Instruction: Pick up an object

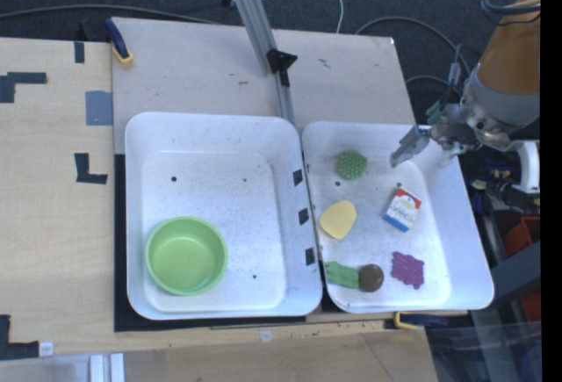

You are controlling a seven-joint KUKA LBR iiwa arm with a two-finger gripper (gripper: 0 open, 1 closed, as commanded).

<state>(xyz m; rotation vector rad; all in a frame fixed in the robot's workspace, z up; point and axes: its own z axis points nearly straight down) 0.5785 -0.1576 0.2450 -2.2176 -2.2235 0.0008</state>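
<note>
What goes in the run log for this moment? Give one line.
arm: at right bin's upper right | gripper: above bin, holding nothing seen | nearest: green ball | left bin: green bowl | pick: not done

A bowl [186, 255] is set in the near left corner of the left bin [211, 130]. In the right bin [457, 222], a ball [352, 164] is placed toward the far edge, a carton [402, 209] near the right edge, and a block [342, 274] along the near edge.
</note>
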